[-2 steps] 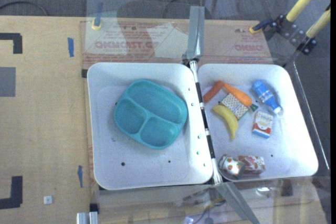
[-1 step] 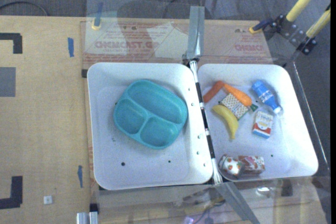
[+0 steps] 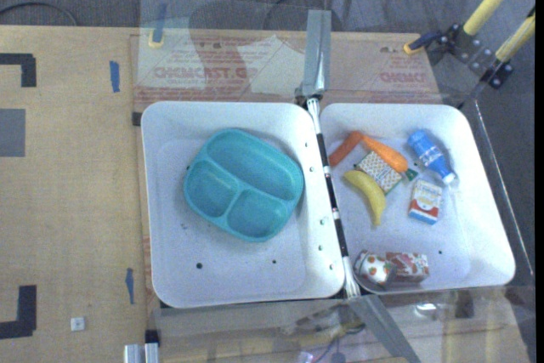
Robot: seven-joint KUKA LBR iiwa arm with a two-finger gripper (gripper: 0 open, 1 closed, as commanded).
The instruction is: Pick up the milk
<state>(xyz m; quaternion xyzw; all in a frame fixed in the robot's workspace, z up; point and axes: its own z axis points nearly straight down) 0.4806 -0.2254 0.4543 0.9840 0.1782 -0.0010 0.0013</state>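
**Item:** milk (image 3: 426,201), a small white carton with red print.

**Location:** it lay flat in the right bin (image 3: 480,217), right of centre. The blue bottle (image 3: 427,154) was near it on the far side, and the banana (image 3: 367,193) lay apart to its left.

**Handling, as I judged it:** light. The card walls were stiff along the edges but would crush at mid-panel, and the faces were smooth and somewhat slippery.

**Hold:** I would have taken it across its two long sides at mid-length, with modest force.

**My end effector:** I could not tell its opening.
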